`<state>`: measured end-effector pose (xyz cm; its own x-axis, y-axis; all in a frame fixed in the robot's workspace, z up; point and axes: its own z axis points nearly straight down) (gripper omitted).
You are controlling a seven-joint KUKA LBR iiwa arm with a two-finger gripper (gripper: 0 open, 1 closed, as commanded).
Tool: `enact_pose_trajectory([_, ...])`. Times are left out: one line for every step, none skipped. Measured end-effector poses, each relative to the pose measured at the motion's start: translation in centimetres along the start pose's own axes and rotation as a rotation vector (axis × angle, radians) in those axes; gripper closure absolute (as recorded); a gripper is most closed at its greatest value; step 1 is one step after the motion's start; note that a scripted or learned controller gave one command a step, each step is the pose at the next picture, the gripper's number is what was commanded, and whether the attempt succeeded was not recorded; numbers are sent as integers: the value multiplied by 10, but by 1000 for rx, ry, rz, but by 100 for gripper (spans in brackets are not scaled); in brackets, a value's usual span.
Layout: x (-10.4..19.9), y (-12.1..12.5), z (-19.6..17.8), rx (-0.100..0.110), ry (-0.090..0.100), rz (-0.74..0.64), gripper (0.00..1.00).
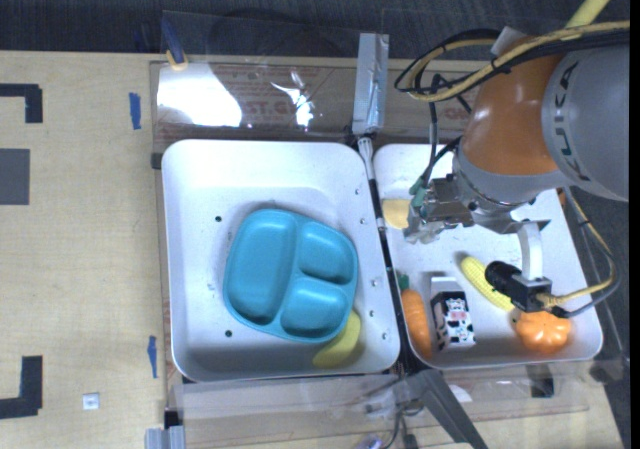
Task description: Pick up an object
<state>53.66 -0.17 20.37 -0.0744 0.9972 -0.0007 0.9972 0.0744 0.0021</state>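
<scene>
Gripper [428, 218]: over right bin [585, 267], upper left; grip state cannot be told.
Yellow block [397, 213]: in bin, left wall, just beside gripper.
Banana [482, 280]: bin centre.
Carrot [415, 323]: bin, lower left.

Tabletop [70, 267]: two bins side by side. Left bin [200, 177]: divided plate [288, 275] near the middle; a soft toy [342, 342] at the plate's near right corner, partly under its edge. Right bin [575, 337]: carrot [416, 322] along the left wall; small box [453, 317] just right of it; banana [482, 280] right of the box; round fruit [545, 330] at the near right; a pale lump [396, 212] at the far left. Arm [530, 127] above the right bin's far half.
</scene>
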Motion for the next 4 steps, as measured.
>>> enact_pose_trajectory([-81, 21, 19, -1, -2, -262, 100])
enact_pose_trajectory([-80, 21, 19, -1, -1, -263, 0])
enact_pose_trajectory([-152, -38, 100, 9, 1, -245, 0])
enact_pose_trajectory([-149, -33, 87, -1, 0, -249, 100])
